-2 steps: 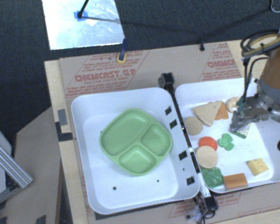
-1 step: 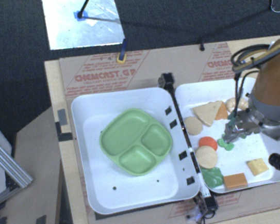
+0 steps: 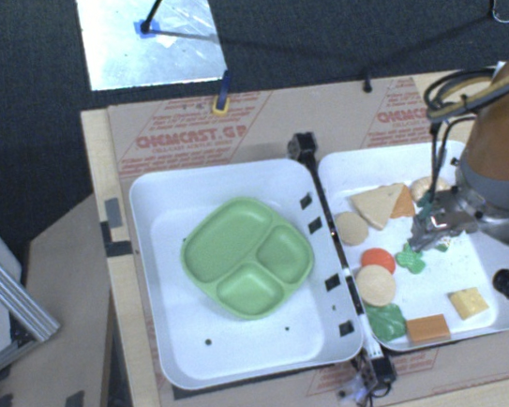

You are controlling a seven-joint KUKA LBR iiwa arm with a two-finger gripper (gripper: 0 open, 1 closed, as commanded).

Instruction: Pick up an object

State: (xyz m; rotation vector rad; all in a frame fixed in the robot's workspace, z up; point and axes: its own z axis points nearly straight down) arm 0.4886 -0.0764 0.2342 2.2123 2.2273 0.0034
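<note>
Two red "CHEMCAST GP" prints mark the cardboard (image 3: 189, 134) behind both bins (image 3: 159, 259).

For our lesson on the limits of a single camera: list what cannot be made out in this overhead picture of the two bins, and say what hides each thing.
1. The hand: too small and blurred to tell how it is set or whether it touches the small green piece below it.
2. The right bin: the arm's wrist covers its far right part.
3. The tan wedge and its neighbours: too blurred to identify.
</note>
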